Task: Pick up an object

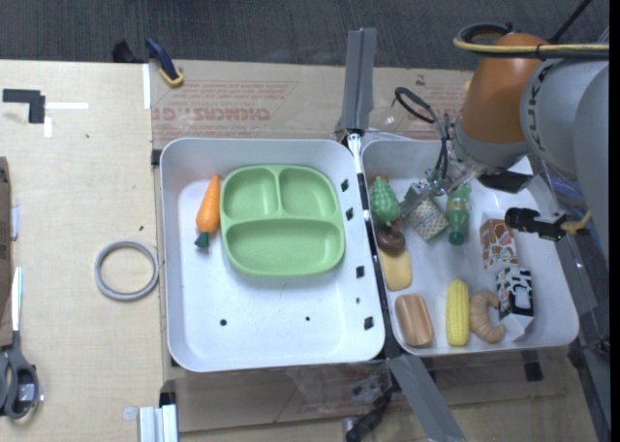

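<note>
Toy foods crowd the right bin (552,329): green bottle (458,215), checkered packet (429,220), green leafy piece (385,202), corn cob (456,312), hot dog (415,320). Tool (438,184) sits low at the bin's far side, just above packet and bottle; whether it is apart or together, cannot tell. Judged step: approach, nothing lifted; next calls for a descent centred on one item, clear of neighbours.

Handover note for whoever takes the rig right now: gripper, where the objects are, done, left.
Gripper: low in the right bin, among the toys at its back; finger state unreadable, nothing seen held.
Objects: corn, hot dog and green bottle in the right bin; carrot beside the green tray in the left bin.
Done: no pick visible.
Left: grasp one object, lift.
</note>
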You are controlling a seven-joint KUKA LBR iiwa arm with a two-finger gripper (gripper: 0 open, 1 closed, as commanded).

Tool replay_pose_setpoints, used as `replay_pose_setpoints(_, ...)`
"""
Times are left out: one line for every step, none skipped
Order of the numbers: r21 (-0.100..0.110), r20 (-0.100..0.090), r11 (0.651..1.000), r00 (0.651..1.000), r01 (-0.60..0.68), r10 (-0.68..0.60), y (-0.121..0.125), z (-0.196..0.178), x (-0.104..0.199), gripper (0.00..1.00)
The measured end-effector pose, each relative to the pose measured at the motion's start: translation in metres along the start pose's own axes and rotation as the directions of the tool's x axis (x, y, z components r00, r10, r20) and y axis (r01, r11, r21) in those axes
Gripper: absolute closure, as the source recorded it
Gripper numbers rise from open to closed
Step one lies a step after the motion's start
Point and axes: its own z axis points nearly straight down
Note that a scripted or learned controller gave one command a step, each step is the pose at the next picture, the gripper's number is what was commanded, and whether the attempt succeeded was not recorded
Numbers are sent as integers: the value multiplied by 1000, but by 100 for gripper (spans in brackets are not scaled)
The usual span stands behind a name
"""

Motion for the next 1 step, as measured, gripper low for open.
replay_pose_setpoints(-1,2,984,984,-178,178,27,-101,46,100)
